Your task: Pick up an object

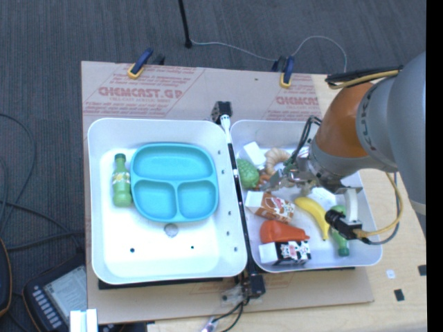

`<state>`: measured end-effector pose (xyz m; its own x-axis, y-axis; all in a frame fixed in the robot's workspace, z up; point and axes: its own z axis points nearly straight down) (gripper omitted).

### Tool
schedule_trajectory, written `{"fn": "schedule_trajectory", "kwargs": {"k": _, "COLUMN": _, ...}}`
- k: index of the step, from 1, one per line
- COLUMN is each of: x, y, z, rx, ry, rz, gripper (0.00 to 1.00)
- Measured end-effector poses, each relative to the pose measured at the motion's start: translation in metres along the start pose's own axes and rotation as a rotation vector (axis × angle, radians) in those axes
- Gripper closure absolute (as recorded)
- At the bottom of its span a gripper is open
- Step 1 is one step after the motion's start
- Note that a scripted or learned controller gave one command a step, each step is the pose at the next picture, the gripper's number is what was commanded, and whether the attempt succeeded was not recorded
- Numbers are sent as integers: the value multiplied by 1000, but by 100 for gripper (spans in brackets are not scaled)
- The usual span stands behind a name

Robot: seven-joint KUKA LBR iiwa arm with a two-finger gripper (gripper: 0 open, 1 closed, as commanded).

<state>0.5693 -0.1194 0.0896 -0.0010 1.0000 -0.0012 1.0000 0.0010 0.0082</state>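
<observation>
Banana (313,211) beside carton (277,206), broccoli (248,173); hand (278,178) overhead, grip state indiscernible.

Dark grey carpet (62,19) was seen all around, cables (14,185) were strewn there, tabletop (208,81) was covered in cardboard.

Bright, even light from overhead; the left white bin (104,254) shines almost washed out. Soft shadows sit close under the blue tray (173,182). The arm (374,126) looks slightly blurred; dark carpet stays dim.
</observation>
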Motion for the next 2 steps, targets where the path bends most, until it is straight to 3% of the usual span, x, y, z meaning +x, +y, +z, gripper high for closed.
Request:
{"fn": "schedule_trajectory", "kwargs": {"k": 1, "x": 16, "y": -38, "z": -1, "rx": -9, "ry": -4, "rz": 4, "gripper": 0}}
{"fn": "schedule_trajectory", "kwargs": {"k": 2, "x": 16, "y": -36, "z": -12, "rx": -12, "ry": -4, "rz": 4, "gripper": 100}}
